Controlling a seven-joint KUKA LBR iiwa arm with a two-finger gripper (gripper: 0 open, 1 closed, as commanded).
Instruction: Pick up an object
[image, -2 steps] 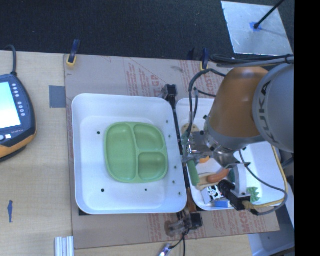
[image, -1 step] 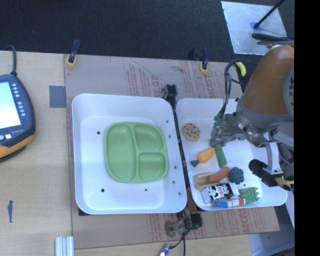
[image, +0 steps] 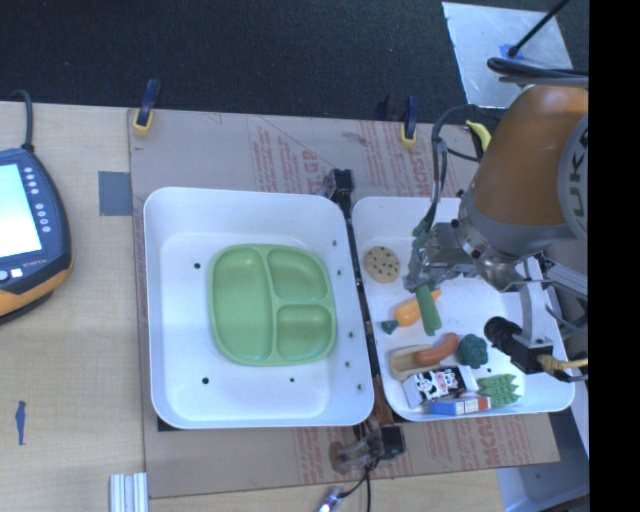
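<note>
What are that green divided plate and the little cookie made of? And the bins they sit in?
The green divided plate looks like moulded plastic: one even colour, rounded compartments, a soft sheen. The cookie seems a toy, likely plastic or foam; its matte tan face has dark specks, too small to be sure. The left bin and right bin look like smooth white plastic with rounded rims.
</note>
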